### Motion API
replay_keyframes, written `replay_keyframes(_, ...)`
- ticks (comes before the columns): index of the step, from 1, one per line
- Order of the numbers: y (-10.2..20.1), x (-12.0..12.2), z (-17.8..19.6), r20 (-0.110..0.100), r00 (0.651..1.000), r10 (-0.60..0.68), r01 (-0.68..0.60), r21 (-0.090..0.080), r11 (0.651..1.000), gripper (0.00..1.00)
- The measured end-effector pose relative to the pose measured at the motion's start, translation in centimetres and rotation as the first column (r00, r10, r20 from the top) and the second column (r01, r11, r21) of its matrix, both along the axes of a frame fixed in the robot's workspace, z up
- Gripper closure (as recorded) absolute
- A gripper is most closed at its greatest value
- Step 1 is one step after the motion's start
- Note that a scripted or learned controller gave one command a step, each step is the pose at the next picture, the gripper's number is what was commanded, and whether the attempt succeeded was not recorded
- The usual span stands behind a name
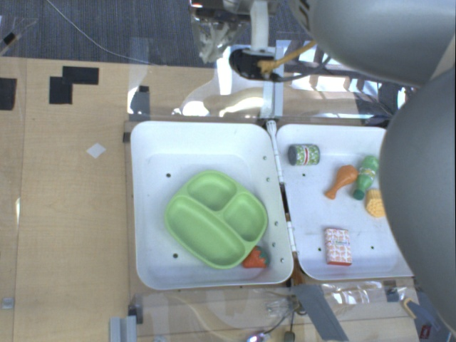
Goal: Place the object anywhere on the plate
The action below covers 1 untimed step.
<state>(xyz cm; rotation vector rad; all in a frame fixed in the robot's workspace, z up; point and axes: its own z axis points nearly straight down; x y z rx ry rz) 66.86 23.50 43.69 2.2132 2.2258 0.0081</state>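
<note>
My arm [420, 191] looms in from the right, its grey bulk covering the far right side of the right bin [313, 261]. My tool [212, 40] hangs beyond the far edge of the bins, over the dark floor past the bench [64, 212]. It is blurred there, and I cannot tell whether it is wide or narrow, nor whether anything sits in it.

The green plate [214, 219], split into three compartments, lies tilted in the left bin [153, 191], toward its near side. A small red and orange toy [254, 259] rests on the bin floor at the plate's near right rim, touching or just beside it, close to the wall between the two bins.

The other things lie in the right bin. A small can [304, 154] with a green label lies on its side near the far left corner. An orange drumstick [342, 180] lies toward the middle, with a green bottle [365, 176] just beside it on the right. A yellow piece [375, 204] sits just below the bottle, partly hidden by my arm. A red and white box [338, 246] lies near the near wall, apart from the rest.
</note>
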Motion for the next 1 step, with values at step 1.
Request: replay_keyframes(1,-1.23,0.02,-0.10,-0.002,1.000,-0.003,0.003,-0.001,1.000,1.00)
